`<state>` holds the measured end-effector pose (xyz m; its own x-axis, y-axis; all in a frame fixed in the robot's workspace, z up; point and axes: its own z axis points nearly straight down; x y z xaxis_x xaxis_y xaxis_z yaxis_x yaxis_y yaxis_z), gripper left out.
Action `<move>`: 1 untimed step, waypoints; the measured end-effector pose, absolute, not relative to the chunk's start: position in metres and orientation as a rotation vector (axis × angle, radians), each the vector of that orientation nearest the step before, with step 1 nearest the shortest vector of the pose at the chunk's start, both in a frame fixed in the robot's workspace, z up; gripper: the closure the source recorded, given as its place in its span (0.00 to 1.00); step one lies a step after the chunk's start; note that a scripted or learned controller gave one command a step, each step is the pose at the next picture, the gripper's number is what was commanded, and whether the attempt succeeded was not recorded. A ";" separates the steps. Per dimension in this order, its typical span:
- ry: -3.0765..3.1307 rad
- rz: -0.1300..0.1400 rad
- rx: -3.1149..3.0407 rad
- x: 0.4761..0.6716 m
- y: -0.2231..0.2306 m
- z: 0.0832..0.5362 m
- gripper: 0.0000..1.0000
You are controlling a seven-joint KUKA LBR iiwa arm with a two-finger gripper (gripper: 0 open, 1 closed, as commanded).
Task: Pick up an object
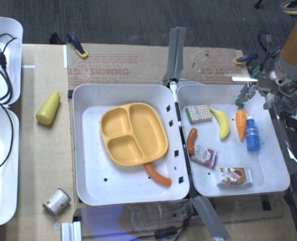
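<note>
From above, the gripper (255, 92) hovers over the right bin (279, 182)'s far right corner, fingers parted, holding nothing. Just below it lies the carrot (241, 124), between the banana (220, 123) and the blue bottle (252, 134).

Red lettering runs along the brown cardboard sheet (153, 64) behind the two bins, printed upside down from this view and too blurred to read with certainty. The small cartons' printing is illegible.
</note>
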<state>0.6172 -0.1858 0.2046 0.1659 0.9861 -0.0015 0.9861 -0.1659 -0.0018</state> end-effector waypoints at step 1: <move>-2.076 -0.016 -2.380 0.625 -0.161 0.113 0.00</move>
